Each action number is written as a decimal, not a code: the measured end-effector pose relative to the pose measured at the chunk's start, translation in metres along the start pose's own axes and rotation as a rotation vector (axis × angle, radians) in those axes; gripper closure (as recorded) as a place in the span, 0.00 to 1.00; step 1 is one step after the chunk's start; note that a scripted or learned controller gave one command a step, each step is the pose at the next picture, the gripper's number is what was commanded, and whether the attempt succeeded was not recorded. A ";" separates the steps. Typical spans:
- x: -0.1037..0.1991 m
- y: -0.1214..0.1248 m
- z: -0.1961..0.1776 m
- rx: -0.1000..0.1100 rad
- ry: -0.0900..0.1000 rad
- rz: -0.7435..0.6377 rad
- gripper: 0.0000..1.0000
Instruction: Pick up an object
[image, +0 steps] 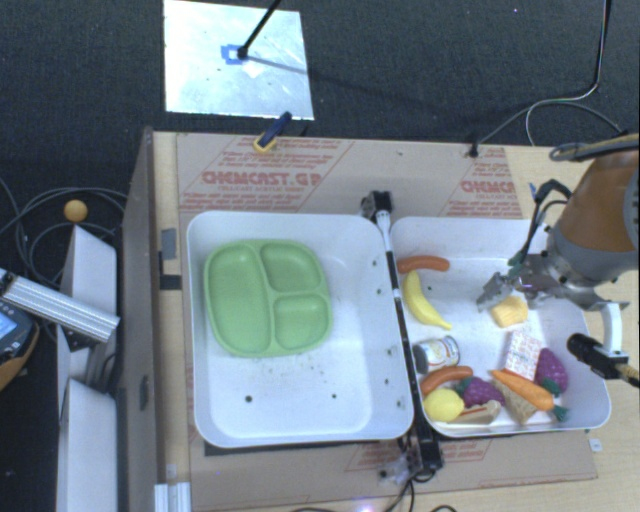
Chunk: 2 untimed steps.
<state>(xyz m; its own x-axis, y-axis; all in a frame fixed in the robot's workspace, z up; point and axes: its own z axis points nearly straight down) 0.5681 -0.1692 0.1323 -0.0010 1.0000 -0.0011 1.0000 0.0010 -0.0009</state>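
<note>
My gripper (512, 288) hangs over the upper right part of the right bin (470, 245), open, with nothing between its fingers. A yellow cheese block (509, 313) lies just below it, close to the tips. Further toy food lies in the same bin: an orange sausage (423, 264), a banana (424, 300), a small can (437, 352), a lemon (444, 404), purple grapes (481, 390), a carrot (521, 384), a pink-white wafer (522, 351) and a magenta vegetable (551, 368).
The left bin (300, 400) holds a green divided plate (268, 297). A ridge (398, 330) separates the two bins. The grey arm with its orange band (600, 215) comes in from the right above the right bin's far edge.
</note>
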 end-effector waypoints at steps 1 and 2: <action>-0.012 -0.002 0.043 -0.011 -0.003 -0.001 0.00; -0.038 -0.013 -0.058 -0.005 -0.001 0.000 0.00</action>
<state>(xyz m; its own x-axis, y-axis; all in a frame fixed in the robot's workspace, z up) 0.5552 -0.2071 0.1906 -0.0008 1.0000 -0.0025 1.0000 0.0008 0.0045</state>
